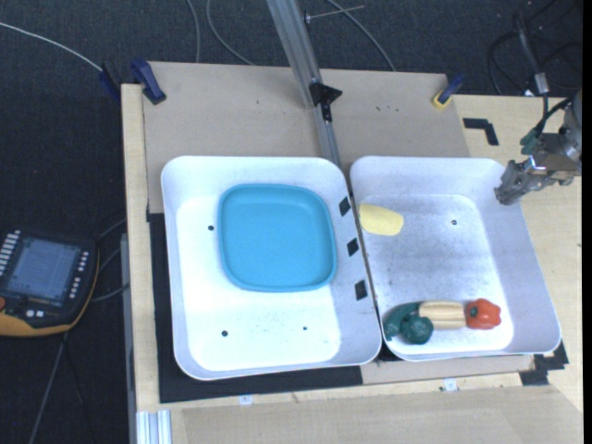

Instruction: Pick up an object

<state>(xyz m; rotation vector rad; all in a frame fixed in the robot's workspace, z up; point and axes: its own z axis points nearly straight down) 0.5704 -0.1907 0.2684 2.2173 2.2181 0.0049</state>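
Observation:
The right bin (499,248) holds a yellow lemon-like piece (381,220) near its far left corner. Along its near wall lie a dark green object (409,326), a tan cylinder (442,314) and a red tomato-like piece (482,314) in a row. My gripper (514,181) hangs at the bin's far right rim, well away from every object, and nothing shows between its fingers.
The left bin (190,276) carries a square light-blue plate (277,237). A metal pole (301,44) slants down from the top to the gap between the bins. Blue and yellow clamps (148,81) sit at the bench's far corners. A pendant (42,280) lies on the floor at left.

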